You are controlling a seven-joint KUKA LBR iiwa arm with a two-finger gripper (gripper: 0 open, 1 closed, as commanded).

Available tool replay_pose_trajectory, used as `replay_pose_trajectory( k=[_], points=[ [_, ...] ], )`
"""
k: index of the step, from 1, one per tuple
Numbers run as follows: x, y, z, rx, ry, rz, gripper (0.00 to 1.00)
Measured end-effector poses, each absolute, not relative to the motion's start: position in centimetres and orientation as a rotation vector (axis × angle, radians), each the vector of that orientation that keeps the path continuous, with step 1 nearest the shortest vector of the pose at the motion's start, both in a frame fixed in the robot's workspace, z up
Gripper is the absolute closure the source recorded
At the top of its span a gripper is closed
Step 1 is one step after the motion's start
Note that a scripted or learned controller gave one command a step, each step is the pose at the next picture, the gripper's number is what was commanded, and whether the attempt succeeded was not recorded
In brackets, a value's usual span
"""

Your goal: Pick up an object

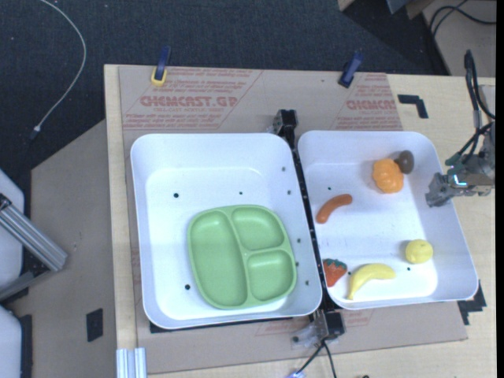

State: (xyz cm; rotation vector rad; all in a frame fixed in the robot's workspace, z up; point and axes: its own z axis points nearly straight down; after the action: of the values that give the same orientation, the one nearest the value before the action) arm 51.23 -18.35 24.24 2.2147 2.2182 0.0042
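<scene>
Orange fruit (387,176) lies just left of the end effector (446,187), whose state I cannot tell.

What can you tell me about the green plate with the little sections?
The green plate is pale green and looks like smooth plastic. It is a rounded rectangle split by raised ridges into three compartments: one long one on the view's left and two smaller ones on the right. It lies flat, right side up, in the left bin, toward the near edge. Nothing sits in it, and only the bin floor touches it.
</scene>
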Motion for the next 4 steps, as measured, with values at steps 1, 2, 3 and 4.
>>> replay_pose_trajectory(
  k=[1, 2, 3, 4],
  points=[
    [50.8, -13.2, 23.0, 2.219, 2.23, 0.0, 1.0],
    [50.0, -7.2, 22.5, 2.218, 2.231, 0.0, 1.0],
    [49.7, -1.9, 23.5, 2.215, 2.23, 0.004, 1.0],
    [49.9, 3.4, 22.2, 2.218, 2.231, -0.002, 1.0]
  ],
)
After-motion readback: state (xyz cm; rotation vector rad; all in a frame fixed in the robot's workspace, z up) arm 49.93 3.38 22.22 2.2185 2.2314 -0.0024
